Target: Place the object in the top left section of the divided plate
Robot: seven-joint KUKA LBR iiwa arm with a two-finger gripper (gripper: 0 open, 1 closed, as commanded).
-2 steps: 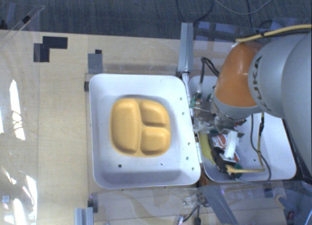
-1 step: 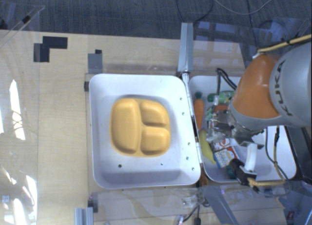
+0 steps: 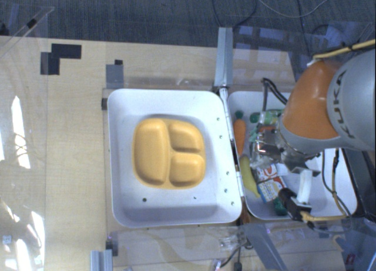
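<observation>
One arm (image 3: 329,105) over right bin (image 3: 346,205); plate (image 3: 169,152) apparently bare.

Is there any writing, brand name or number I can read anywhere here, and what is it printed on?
"KUKA": dark letters running down the grey shell of the arm, partly cut off.
A small packet in the right bin carries print, too small and blurred to read.
Nothing else is legible.
</observation>
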